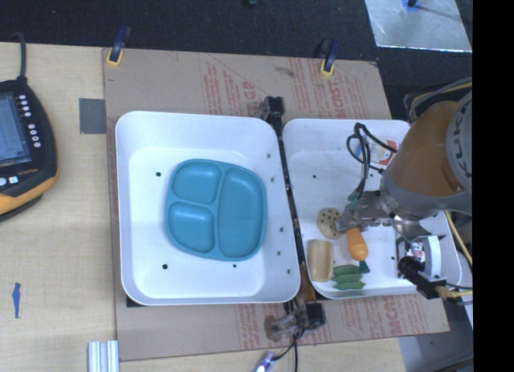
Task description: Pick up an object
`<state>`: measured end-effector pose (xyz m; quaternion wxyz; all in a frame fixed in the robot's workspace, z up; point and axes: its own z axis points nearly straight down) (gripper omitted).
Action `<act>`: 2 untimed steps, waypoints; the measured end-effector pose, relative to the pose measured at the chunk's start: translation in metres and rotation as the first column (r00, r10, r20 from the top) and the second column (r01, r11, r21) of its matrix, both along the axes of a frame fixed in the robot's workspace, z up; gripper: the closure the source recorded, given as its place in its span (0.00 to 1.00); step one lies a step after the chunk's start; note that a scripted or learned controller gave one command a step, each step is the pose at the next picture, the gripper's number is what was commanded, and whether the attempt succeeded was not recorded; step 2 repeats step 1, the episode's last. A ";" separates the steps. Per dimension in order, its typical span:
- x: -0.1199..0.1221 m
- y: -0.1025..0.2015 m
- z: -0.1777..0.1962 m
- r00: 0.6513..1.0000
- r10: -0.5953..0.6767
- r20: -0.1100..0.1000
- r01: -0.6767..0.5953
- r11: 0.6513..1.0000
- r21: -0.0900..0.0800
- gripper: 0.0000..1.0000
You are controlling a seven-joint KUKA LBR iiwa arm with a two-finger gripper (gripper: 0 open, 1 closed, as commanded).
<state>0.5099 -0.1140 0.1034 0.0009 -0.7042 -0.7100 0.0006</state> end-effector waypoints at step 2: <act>0.112 0.044 0.089 1.000 -0.004 0.001 0.004 1.000 0.000 1.00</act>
